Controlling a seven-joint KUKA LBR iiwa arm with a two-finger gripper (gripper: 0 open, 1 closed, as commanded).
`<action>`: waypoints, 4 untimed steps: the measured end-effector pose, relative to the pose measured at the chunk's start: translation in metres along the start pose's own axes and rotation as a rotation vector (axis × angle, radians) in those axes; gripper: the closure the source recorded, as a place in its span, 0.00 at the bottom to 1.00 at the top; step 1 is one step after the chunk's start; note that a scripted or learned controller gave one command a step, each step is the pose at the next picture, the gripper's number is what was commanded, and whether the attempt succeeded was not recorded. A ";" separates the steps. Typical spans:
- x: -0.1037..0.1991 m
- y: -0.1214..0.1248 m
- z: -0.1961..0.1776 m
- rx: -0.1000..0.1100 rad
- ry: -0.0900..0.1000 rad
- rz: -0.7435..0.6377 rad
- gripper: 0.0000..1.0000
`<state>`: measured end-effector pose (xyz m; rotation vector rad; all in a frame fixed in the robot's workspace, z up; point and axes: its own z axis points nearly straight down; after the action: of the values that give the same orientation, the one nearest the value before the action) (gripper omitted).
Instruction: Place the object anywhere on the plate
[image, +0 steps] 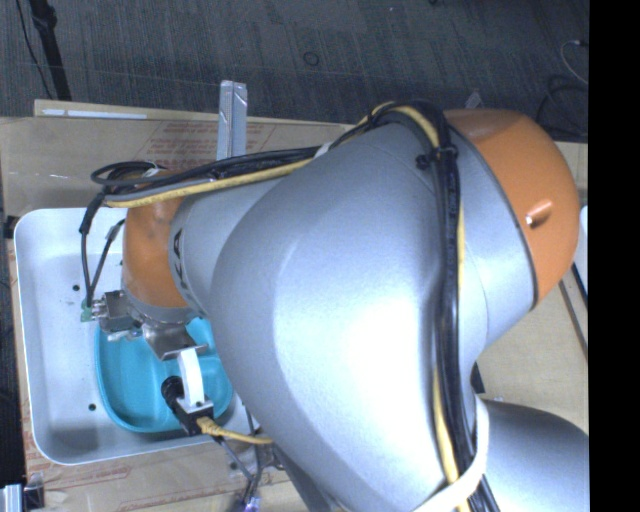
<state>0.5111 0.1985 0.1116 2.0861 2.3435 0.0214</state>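
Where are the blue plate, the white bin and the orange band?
Plate (125, 395): camera view, its bare left part.
Bin (45, 300): camera view, its bare floor at left.
Orange band (148, 260): camera view, its left side above the wrist.

The arm's shell looks smooth, satin grey metal, its orange band glossy. The plate appears smooth blue plastic, the bin matt white, the desk like plain brown cardboard.

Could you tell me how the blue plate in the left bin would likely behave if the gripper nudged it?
The blue plate looks rigid and glossy, so it would probably slide on the smooth white bin rather than bend. Its low, shallow shape suggests it is unlikely to tip.
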 end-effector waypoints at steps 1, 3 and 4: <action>-0.043 -0.021 -0.125 0.016 -0.007 0.264 1.00; -0.029 -0.041 0.016 0.026 0.023 0.438 1.00; -0.132 -0.042 -0.081 0.015 -0.007 0.322 1.00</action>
<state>0.4841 0.0617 0.1915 2.4398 1.9834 -0.0031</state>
